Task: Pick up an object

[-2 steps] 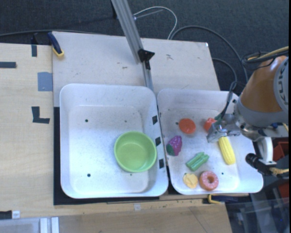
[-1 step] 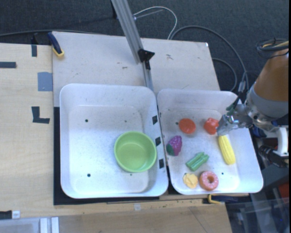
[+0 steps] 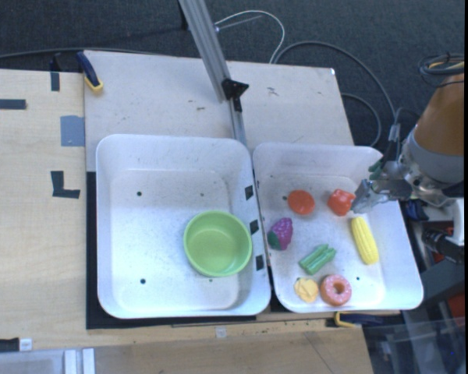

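Observation:
The right bin holds several toy foods: an orange-red tomato, a small red piece, a yellow corn cob, a purple grape bunch, a green bean pod, a yellow piece and a pink donut. My gripper reaches in from the right and hangs just right of the small red piece, above the corn's upper end. Nothing is seen between its fingers.
A green bowl sits in the left bin near its right wall. A slanted metal pole rises behind the bins. Cables lie on the dark floor at the back. The arm's orange band is at the right edge.

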